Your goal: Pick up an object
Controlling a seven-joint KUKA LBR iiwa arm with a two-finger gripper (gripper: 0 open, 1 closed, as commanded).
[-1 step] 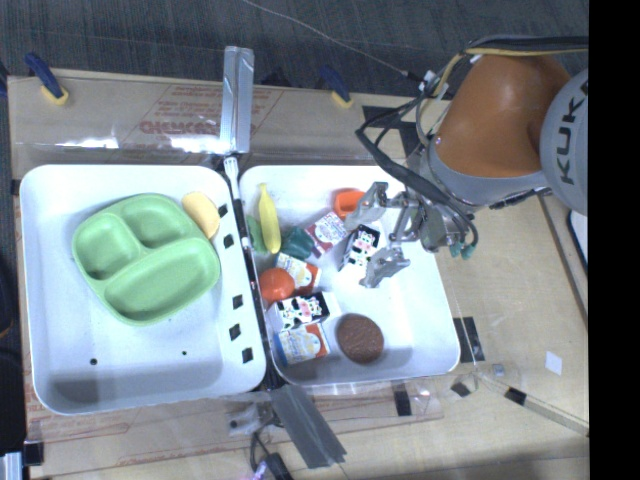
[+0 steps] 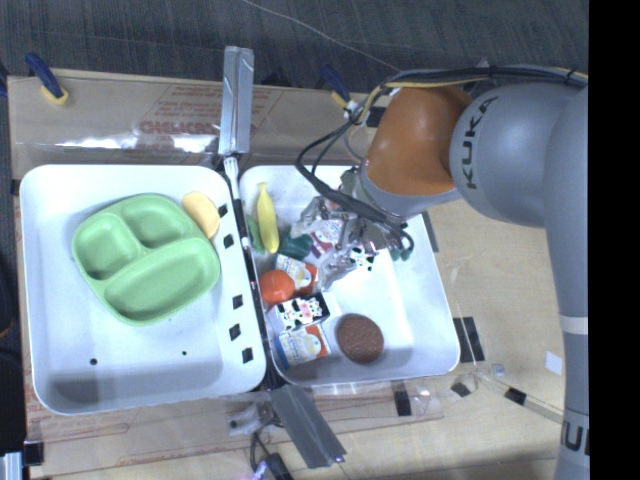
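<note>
The right bin (image 2: 436, 306) holds a jumble along its left side. A yellow banana (image 2: 265, 218) lies at the back, with a dark green item (image 2: 298, 240) beside it. An orange-red ball (image 2: 278, 286) sits nearer the front, next to a black-and-white patterned carton (image 2: 302, 311) and a small orange-and-white carton (image 2: 300, 345). A brown disc (image 2: 360, 336) rests near the front. My gripper (image 2: 343, 248) hangs low over the bin's middle, just right of the pile, its metal wrist under the orange band. The gripper hides whatever lies beneath it.
The left bin (image 2: 40, 298) carries a green divided plate (image 2: 150, 258) and a yellow oval object (image 2: 202, 211) at its back right corner. A dividing rail (image 2: 238, 268) separates the bins. The arm's grey body (image 2: 520, 138) covers the right bin's back right corner.
</note>
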